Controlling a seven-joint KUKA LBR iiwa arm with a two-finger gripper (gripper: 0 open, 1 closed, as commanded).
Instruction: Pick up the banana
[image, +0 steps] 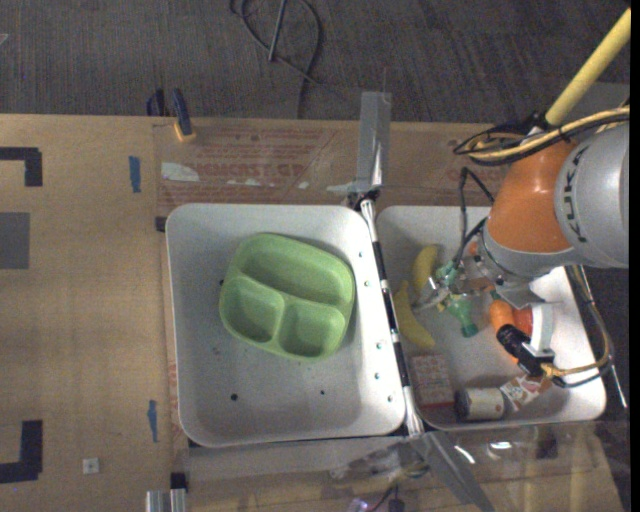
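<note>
1. Right bin (592, 405), near edge: a can (483, 403) lies on its side at about 6 o'clock. A small printed box (432, 378) sits just beside it, toward 7 o'clock, against the wall shared with the other bin.

2. Right bin, middle: the banana (413, 322) lies along the left wall at about 9 o'clock, curved, with its upper end running toward 11 o'clock. It rests on the bin floor, not lifted.

3. The gripper (441, 294) is low over the bin at the banana's right flank, about mid-length. Whether it is apart or together cannot be told from this angle, and contact with the banana cannot be confirmed. Nothing is seen held.

4. A small green item (465, 322) sits just below the gripper toward the bin's centre; an orange item (499, 314) is near it at roughly 3 o'clock. The grey arm with its orange band (528, 205) covers the bin's 1 to 3 o'clock sector.

5. Left bin (182, 340): one green divided plate (288, 297) — three compartments, tilted slightly — lies a little toward 12 o'clock of centre.

6. Far side: wooden bench (80, 300), an upright metal post (373, 135) at the bins' junction, and dark cables (285, 35) on the floor beyond.
</note>
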